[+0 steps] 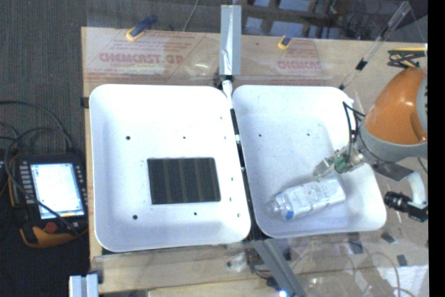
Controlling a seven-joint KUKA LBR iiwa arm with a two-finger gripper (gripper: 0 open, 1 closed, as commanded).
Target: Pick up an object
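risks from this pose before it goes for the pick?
1. The plastic bottle lies on its side and is round, so it may roll or slip out when squeezed.
2. It sits near the right bin's front wall, leaving little room on that side.
3. The gripper is above the bottle's right end, so an off-centre grasp could pivot it.

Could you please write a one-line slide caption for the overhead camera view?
KUKA arm's gripper poised just above a plastic bottle lying in the right bin; a dark ridged panel rests in the left bin.
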